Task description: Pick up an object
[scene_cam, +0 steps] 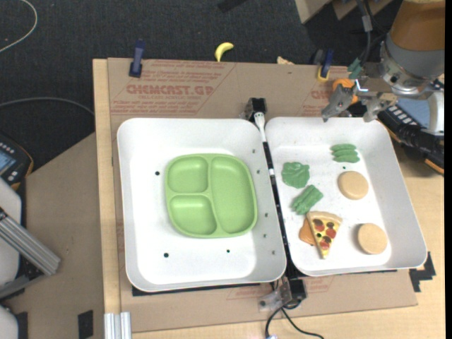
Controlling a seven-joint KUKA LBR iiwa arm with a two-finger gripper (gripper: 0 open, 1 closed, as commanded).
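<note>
Over the right bin's [400, 162] far rim, your gripper [352, 99] hangs open, empty. Pizza slice [324, 230], cookies [352, 185], greens [295, 173] lie below. Flat toys risk fingers skidding off; crowding invites nudging neighbours.

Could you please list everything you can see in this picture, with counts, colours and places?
bins: two, white, side by side on the bench
divided plate: one, light green, in the left bin
leafy toy greens: three, green, in the right bin
round toy biscuits: two, tan, right side of the right bin
toy pizza slice: one, orange with red dots, near edge of the right bin
clamps: two, blue, on the far board edge
end effector: one, grey, above the right bin's far edge
</note>
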